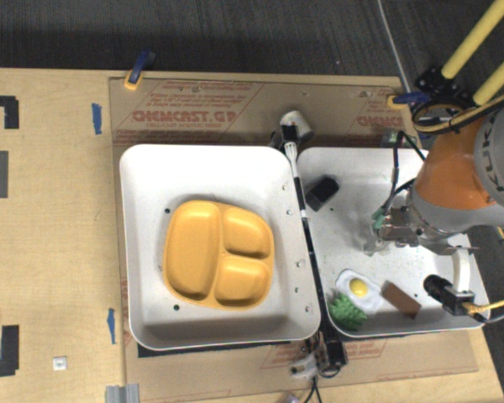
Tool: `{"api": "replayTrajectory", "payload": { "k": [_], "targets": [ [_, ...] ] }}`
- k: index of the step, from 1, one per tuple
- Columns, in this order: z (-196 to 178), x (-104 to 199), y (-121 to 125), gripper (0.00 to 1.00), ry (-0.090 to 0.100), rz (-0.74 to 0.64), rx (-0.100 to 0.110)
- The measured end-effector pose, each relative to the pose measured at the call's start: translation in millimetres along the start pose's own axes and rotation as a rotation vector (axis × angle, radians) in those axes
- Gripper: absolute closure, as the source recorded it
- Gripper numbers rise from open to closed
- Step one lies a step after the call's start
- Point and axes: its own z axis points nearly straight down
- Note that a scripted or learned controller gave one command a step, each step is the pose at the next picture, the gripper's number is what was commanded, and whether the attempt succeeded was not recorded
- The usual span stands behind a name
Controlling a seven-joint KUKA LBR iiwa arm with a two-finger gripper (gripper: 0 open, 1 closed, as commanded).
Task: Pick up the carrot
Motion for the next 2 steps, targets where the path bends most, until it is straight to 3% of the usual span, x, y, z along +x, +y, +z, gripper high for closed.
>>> {"api": "replayTrajectory", "payload": {
  "k": [1, 2],
  "targets": [
    [22.6, -1.3, -7.9, 1.00, 0.001, -0.208, -0.001],
    [23.1, -31.8, -46.1, 1.00, -0.001, -0.152, -0.004]
  ]
}}
